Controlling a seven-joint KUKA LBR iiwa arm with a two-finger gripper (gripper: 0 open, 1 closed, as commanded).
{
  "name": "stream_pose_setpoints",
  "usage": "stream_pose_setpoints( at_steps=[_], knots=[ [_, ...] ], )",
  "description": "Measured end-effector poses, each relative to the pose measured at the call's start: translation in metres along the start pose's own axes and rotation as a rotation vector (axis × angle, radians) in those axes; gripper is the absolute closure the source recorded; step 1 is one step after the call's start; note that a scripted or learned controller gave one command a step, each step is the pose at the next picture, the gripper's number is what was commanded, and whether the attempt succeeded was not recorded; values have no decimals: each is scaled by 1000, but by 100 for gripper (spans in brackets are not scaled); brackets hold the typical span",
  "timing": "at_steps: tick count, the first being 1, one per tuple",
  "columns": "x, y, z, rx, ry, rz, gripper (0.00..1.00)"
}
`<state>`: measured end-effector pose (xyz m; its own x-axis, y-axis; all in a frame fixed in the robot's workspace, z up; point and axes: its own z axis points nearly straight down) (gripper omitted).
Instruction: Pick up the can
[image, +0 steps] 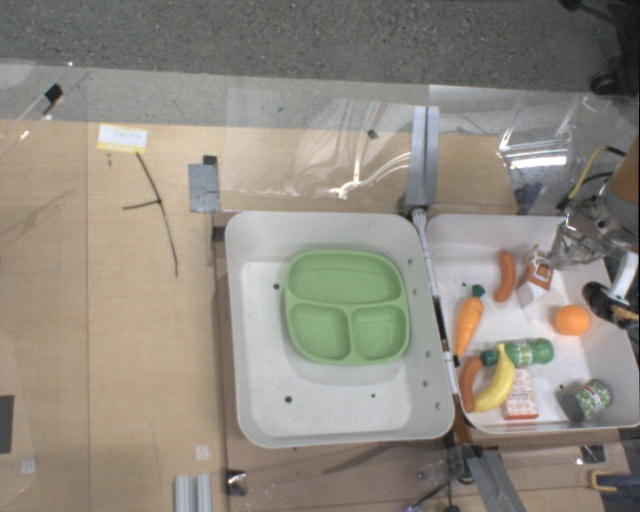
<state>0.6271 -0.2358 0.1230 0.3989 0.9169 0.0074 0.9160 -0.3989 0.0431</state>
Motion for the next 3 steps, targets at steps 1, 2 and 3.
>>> stream_pose_setpoints(
  at_steps=[1,2,3],
  knots=[
    [-25,-34,10,39,-15,332,0],
    [-44,-121,-7,39,-16,446,0],
    [-39,-53,29,38,-19,512,0]
  ],
)
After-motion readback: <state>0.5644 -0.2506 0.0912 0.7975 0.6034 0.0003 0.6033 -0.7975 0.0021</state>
